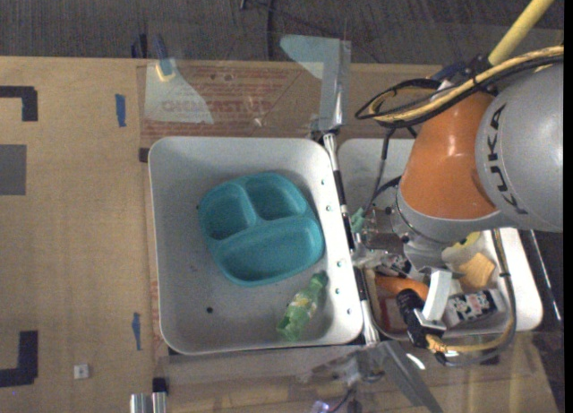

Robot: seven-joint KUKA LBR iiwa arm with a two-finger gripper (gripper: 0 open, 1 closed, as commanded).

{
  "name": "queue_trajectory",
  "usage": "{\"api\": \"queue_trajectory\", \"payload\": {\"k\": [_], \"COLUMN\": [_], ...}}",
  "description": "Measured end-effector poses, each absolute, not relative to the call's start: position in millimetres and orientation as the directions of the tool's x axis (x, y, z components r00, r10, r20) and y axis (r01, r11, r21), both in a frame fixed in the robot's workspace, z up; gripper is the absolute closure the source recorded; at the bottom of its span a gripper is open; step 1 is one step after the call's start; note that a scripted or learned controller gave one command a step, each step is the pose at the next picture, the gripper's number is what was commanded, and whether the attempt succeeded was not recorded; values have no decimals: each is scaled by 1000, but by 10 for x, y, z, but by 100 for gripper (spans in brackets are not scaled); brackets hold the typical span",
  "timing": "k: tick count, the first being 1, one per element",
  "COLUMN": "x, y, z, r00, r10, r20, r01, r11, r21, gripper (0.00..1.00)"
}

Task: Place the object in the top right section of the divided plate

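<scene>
Green packet (302, 305): lies near the front right corner of the left bin (170, 223), just beside the plate.
Right bin (524, 299): small items crowd under the arm (466, 160).
Fingers: hidden by the wrist; cannot tell.
Plate (260, 228): teal, mid-bin, nothing in it.
Advice: grip one item cleanly, lift above the bin wall, release over the far right section.

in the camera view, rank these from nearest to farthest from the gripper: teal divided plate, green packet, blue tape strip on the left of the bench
The gripper is over the right bin.
1. Green packet, left bin's lower right corner.
2. Teal divided plate, left bin's middle.
3. Blue tape strip, bench's upper left.
</scene>
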State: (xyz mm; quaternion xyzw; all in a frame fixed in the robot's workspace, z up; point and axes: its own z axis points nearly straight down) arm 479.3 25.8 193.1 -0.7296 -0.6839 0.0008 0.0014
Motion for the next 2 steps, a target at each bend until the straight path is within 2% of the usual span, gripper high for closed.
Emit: {"api": "queue_trajectory", "payload": {"k": [2], "x": [4804], "y": [254], "z": [2116], "r00": [68], "r10": [998], "r20": [0], "r01": [998], "r11": [-68], "r21": [-2], "gripper": [100]}}
